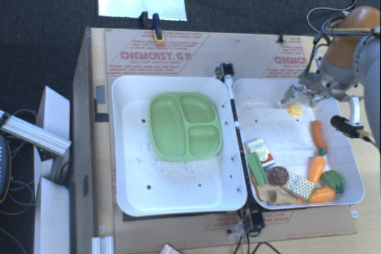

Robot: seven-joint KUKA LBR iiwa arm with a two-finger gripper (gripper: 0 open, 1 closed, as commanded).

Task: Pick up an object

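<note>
My gripper (301,97) hangs over the far part of the right bin (357,154), just above a small yellow object (294,109) that lies on the bin floor. From this angle I cannot tell whether the gripper touches it. Toy food is heaped at the near end of that bin: an orange carrot (319,134), a second carrot (316,168), a green vegetable (333,179), a brown round piece (277,175), a green block (257,168) and a patterned packet (298,186).
The left bin (128,146) holds a green divided plate (184,127). A black bar (237,128) runs along the seam between the bins. A white and red card (260,149) lies near the right bin's left wall.
</note>
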